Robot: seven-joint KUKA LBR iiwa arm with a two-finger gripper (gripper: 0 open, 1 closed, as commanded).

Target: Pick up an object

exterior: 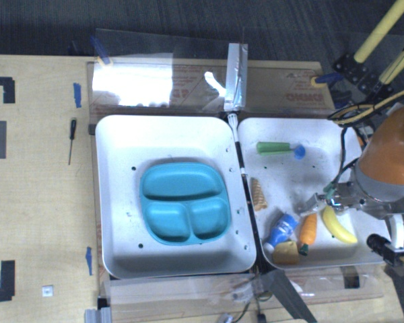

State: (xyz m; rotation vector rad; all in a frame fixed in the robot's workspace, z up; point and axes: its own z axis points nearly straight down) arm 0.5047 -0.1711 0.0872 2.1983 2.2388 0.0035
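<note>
Tool (326, 200) hangs low over the banana (339, 225), carrot (309, 229) beside; jaw opening cannot be told.

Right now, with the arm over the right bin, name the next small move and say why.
Probably lower the gripper slightly onto the orange carrot just below it in view. The gripper hangs over the right white bin between the carrot and the curved yellow banana, and nothing looks lifted yet.
</note>
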